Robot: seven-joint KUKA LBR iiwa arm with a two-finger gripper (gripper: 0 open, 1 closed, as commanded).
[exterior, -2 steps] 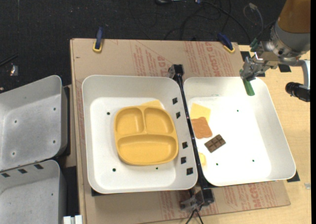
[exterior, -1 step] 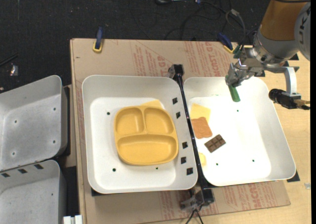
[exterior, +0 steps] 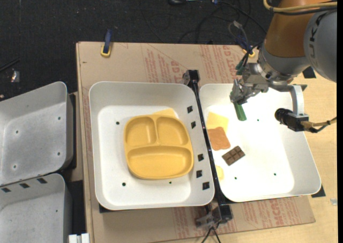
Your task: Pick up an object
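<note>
- Pincer pinching a green stick, seemingly light, stiff plastic; gripped at its upper end
- Slim and smooth; probably slips or swivels easily

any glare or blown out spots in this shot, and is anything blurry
In the camera view, the right bin floor is bright, nearly washed out, while the left bin looks greyer; the yellow tray stays sharp with readable dividers; the gripper casts little visible shadow; the floor above the bench is dark with little detail.
</note>
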